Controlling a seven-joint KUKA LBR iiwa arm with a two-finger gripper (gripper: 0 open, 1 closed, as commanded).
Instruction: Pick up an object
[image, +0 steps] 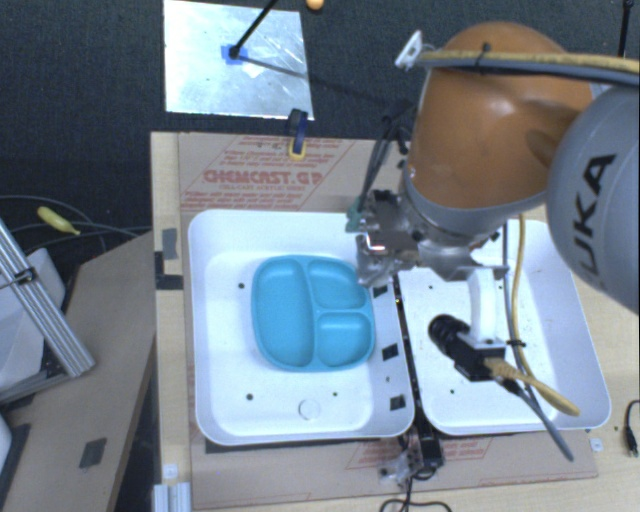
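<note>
A blue plate (305, 312) with three compartments lies flat in the middle of the left bin (215, 300). My gripper (372, 262) hangs low over the plate's far right corner, just above the ridge where the two bins meet. The arm's big orange and grey wrist covers most of it from above. I see nothing held under it.
The right bin (560, 330) lies under the arm. A cardboard sheet (260, 175) with red print sits behind the bins, with a small blue and yellow clamp (297, 135) on its far edge. An aluminium frame (35, 310) stands at the left.
</note>
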